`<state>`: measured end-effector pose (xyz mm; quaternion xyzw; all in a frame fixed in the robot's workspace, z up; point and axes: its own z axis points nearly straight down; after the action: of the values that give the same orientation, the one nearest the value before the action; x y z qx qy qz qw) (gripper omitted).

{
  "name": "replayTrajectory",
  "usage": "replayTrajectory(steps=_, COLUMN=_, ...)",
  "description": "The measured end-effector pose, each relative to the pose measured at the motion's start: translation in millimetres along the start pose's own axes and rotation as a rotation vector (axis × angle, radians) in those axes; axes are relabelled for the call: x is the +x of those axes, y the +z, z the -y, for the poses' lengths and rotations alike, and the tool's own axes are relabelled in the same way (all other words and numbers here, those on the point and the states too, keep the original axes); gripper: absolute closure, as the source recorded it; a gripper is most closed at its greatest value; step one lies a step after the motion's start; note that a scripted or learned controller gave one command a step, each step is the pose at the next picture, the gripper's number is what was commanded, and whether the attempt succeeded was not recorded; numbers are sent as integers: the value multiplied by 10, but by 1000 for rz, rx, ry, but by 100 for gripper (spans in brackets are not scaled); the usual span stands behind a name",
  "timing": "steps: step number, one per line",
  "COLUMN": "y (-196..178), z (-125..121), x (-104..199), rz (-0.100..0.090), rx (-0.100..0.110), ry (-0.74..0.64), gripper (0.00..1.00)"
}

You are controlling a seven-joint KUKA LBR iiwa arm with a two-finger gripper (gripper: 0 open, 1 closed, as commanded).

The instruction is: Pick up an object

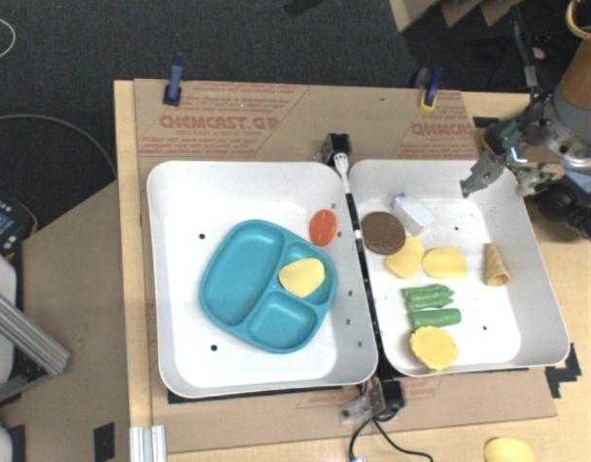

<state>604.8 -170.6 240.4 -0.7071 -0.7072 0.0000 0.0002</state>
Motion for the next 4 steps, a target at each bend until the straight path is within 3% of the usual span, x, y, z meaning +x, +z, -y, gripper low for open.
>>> replayTrajectory(steps=1, y=-2183, z=-43, x=674, rz=3, rx=-23, ry=-7, gripper=0)
replayTrajectory(steps=2, y=-2180, z=-37, x=644, rz=4, rx=-7, ry=-2, gripper=100)
replayTrajectory(steps=3, y=-1447, z=741, x=758, rz=-2, rx=10, ry=3, gripper=100)
replayTrajectory(steps=4, y=-1011, z=1285, x=1032, rz=-2, rx=9, ry=-1, gripper=100)
